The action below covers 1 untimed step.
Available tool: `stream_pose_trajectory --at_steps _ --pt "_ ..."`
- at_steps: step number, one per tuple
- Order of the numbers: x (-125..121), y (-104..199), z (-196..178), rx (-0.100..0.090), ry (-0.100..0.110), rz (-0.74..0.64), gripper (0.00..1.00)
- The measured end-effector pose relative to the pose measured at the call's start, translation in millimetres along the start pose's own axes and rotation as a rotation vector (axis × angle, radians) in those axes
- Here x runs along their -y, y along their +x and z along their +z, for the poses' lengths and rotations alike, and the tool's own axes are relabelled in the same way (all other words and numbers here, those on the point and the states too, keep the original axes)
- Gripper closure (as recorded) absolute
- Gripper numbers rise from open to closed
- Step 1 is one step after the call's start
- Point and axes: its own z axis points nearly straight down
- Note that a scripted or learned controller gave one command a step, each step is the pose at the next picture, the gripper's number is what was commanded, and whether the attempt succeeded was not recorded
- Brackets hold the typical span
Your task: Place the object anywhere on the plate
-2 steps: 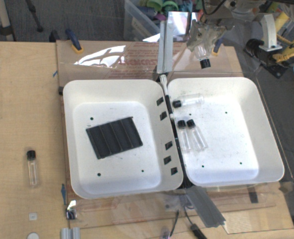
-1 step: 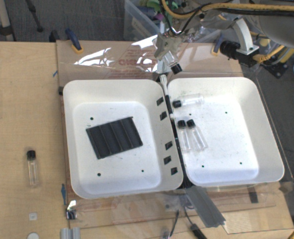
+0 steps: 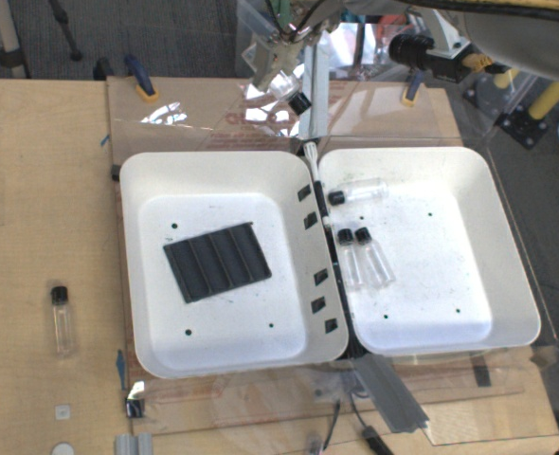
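A dark ribbed rectangular plate (image 3: 218, 260) lies flat in the left bin (image 3: 133, 173), a little left of its middle. Three clear vials with black caps lie in the right bin (image 3: 507, 254) near its left wall: one (image 3: 357, 193) towards the back and two side by side (image 3: 351, 259) (image 3: 374, 257) further forward. My gripper (image 3: 281, 57) hangs behind the bins, above the bench's back edge, far from both the plate and the vials. Cables and glare blur it, and I see nothing held in it.
Another clear vial (image 3: 62, 318) lies on the wooden bench left of the bins. A grey upright post (image 3: 315, 93) stands at the back where the bins meet. Blue clamps (image 3: 142, 79) (image 3: 412, 88) sit at the back edge. Black clips (image 3: 317, 254) line the shared wall.
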Motion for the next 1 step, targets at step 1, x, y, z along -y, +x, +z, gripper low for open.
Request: stream_pose_trajectory --at_steps 1 --pt "-19.5 37.1 90.6 -0.003 0.006 0.06 1.0"
